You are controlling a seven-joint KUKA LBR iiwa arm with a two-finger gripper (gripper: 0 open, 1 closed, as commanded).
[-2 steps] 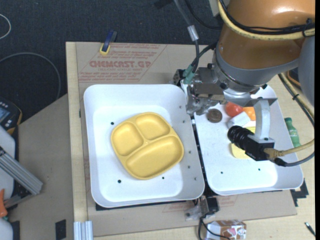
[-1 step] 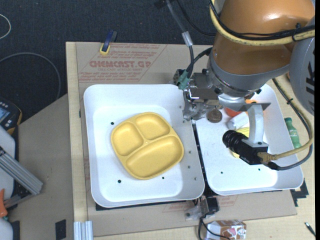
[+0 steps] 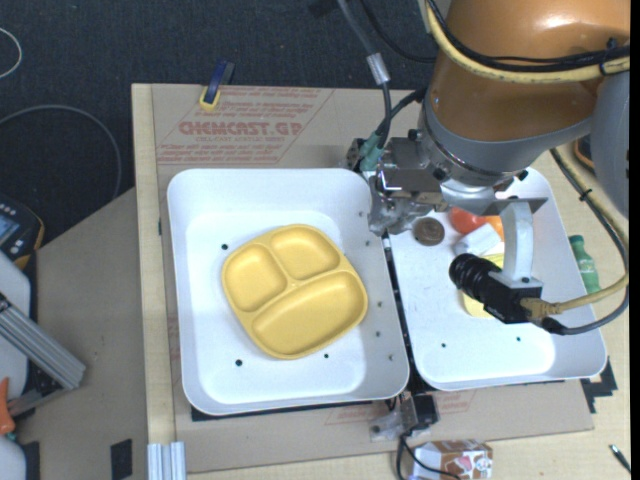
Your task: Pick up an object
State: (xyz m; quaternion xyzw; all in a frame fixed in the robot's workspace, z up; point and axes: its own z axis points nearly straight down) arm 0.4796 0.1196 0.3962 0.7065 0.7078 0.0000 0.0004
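Two white bins are sitting side by side on the worktop point(image 3: 150, 268). The left bin point(image 3: 200, 358) is holding a yellow divided plate point(image 3: 293, 290), lying well left of the gripper point(image 3: 400, 203), which is hanging over the right bin point(image 3: 450, 363) beside small objects point(image 3: 432, 231). Whether anything is being gripped cannot be told.

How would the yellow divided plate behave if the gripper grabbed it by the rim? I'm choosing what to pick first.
The yellow plate looks like rigid moulded plastic, so it would probably stay stiff and feel light for its width. Its glossy surface may slip between fingers. Lying flat in the left bin, it seems unlikely to roll, though a rim grab could tilt it.
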